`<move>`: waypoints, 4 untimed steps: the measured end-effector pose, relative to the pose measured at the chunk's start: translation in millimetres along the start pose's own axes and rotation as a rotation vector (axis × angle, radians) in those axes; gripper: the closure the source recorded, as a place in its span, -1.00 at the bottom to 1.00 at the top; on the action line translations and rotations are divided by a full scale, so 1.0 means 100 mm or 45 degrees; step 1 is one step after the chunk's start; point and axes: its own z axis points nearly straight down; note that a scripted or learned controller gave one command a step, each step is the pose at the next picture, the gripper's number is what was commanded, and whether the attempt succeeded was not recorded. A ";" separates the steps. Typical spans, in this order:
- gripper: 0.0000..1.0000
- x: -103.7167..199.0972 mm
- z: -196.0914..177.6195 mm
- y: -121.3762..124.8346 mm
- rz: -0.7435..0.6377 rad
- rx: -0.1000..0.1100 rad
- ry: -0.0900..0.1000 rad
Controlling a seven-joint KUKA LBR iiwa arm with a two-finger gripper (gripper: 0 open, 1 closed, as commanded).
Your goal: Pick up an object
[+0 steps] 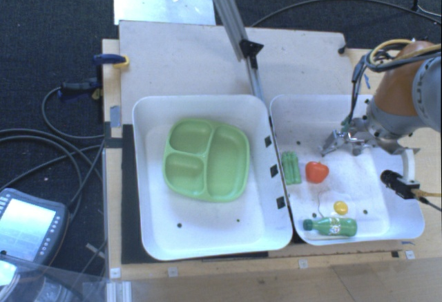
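Observation:
The right bin holds several small items. An orange-red rounded piece lies near its middle, and a green ridged block rests by its left wall. Toward the front sit a small yellow ball and a green bottle lying on its side. My gripper hangs over the upper middle of this bin, just above and to the right of the orange-red piece. Its fingers are spread and hold nothing.
The left bin carries a light green divided plate. A grey pole slants down from the top to the wall between the bins. Cables and a black fitting hang from the arm over the right bin's right side.

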 end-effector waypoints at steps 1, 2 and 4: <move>1.00 0.00 -0.14 0.02 0.000 -0.009 -0.002; 1.00 -0.06 -0.62 -0.03 0.001 -0.012 -0.003; 1.00 -0.12 -1.40 0.04 -0.006 -0.009 -0.002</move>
